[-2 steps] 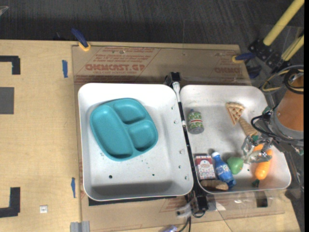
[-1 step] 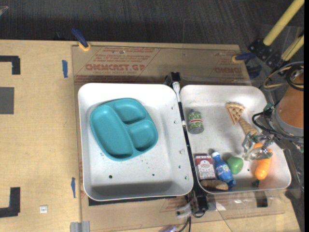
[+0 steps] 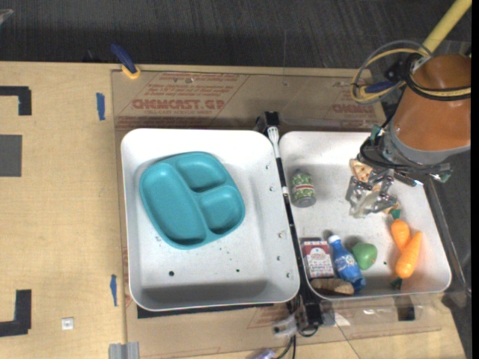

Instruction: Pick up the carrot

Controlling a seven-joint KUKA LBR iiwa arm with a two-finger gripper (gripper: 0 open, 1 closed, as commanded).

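We see the carrot [image 3: 405, 247] in the lower right of the frame, lying at a slant in the right bin [image 3: 322, 149] close to its right wall. The gripper [image 3: 371, 197] hangs above and to the left of it, near but apart, and we see nothing held in it; how wide it stands we cannot tell.

In our judgement the wall is the chief risk: a finger coming down on that side could strike the rim or push the carrot against it. The carrot looks like two orange lobes, so a grasp at the narrow middle could slip. A green ball [image 3: 365, 255] and a blue bottle [image 3: 346, 260] lie just left and could be nudged.

The wrist is cut off by the frame edge, and the gripper's metal parts blur together.
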